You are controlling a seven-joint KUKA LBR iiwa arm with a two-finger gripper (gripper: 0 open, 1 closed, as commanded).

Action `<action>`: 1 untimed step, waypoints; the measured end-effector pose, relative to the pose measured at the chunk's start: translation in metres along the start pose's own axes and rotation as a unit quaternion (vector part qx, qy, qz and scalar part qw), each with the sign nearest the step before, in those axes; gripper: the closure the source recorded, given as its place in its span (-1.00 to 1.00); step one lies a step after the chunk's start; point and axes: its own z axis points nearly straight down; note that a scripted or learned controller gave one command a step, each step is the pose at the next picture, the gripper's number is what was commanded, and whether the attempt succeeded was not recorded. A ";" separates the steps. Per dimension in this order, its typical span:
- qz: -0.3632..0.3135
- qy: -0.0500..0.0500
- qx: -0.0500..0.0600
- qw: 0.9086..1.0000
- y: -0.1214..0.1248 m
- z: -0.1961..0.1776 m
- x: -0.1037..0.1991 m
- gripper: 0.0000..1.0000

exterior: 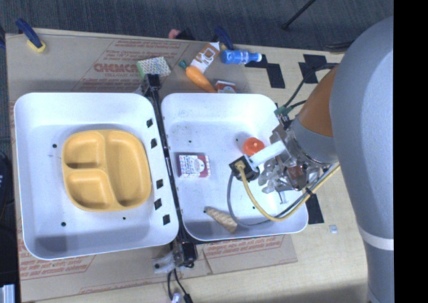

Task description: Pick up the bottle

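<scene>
I hang low at the right side of the right bin, close to its right wall. Whether my jaws are apart or together I cannot tell. The bottle, blue, lies on its side on the worktop above the bin's upper rim. It is outside the bin and well apart from me.

The main risk is closing where I am: a ball sits just to my left, and I would take that instead. Travelling up the frame without lifting first, I would likely catch the rim. The bottle is round and lying down, so a touch on one side may roll it toward the worktop's top edge. A tube lies just to its left, with a carrot below that, so a grasp set too far left could catch the tube.

To the bottle's right the worktop looks bare, which gives the better approach. The bin's middle is bare too, between a packet and the ball.
</scene>
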 end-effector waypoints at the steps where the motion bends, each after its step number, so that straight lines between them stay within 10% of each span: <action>1: 0.008 0.000 0.000 1.000 0.028 0.006 -0.007 1.00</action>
